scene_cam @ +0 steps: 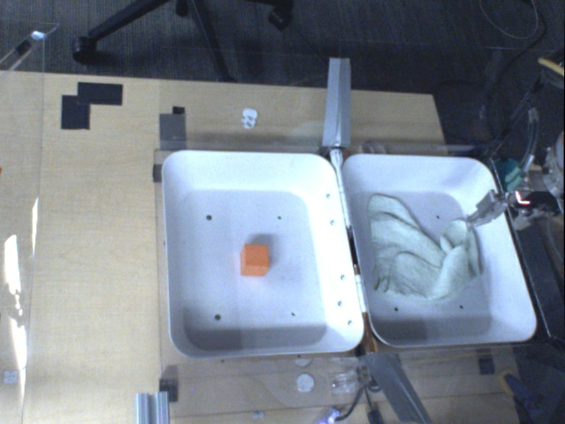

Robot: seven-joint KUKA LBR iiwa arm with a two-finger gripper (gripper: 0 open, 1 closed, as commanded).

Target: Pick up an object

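A: Over at the right bin's [494,325] far right edge, is that the gripper [484,212]?

B: Yes, it sits low by the rim there, with the arm's body [534,197] reaching in behind it from the right. Its tip is at the towel's [415,250] upper right end.

A: Is it holding the towel?

B: I cannot tell. The tip is small and blurred against the white cloth, so whether it is parted or clamped is unclear, and I see no cloth plainly between its tips.

A: How does the towel lie?

B: Crumpled, spreading from just beside the gripper leftward and toward the near side of the same bin. One fold rises close under the gripper; the rest is flat on the bin floor.

A: Anything else to pick?

B: An orange cube [255,260], well away to the gripper's left, in the left bin [190,325]. It stands alone near the middle of that bin's floor.

A: And the bins themselves?

B: Side by side on the wooden counter [88,237], touching along a metal divider [338,104] between them. Beyond the counter, well away on the gripper's far left, a chair base [185,7] stands on dark carpet.
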